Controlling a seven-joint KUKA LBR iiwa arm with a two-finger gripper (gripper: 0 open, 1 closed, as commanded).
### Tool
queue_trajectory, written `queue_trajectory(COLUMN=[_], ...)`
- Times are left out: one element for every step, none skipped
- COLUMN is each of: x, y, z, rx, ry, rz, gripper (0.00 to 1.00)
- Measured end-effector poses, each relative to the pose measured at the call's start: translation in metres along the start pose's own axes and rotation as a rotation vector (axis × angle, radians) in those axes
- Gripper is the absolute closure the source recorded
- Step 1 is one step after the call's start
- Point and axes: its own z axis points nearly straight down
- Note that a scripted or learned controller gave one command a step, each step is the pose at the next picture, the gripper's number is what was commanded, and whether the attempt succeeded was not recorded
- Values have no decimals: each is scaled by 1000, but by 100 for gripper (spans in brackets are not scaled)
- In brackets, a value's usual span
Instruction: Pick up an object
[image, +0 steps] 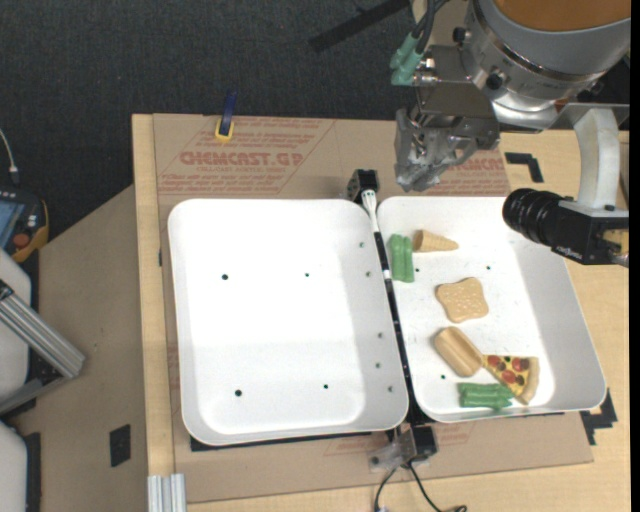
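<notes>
The right bin (545, 300) holds several toy food pieces. A green stick (401, 257) lies along its left wall, with a tan cone-shaped piece (433, 241) just to its right. A square cracker (462, 299) sits mid-bin. Near the front are a tan bread roll (458, 352), a pizza slice (513, 372) and a green bean pod (485, 397). My gripper (428, 168) hangs above the back left corner of the right bin, over the cardboard, clear of all the pieces. I see nothing in it.
The left bin (270, 310) lies beside the right one, joined by a black hinge strip (385, 290). A black camera mount (550, 222) juts over the right bin's back right. Both bins rest on a cardboard sheet (260, 150).
</notes>
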Motion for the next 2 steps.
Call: queue_trajectory(x=[-103,-219], y=[-1,12], z=[10,99], rx=[6,9], ry=[-3,-3], rz=[8,10], gripper=[100,100])
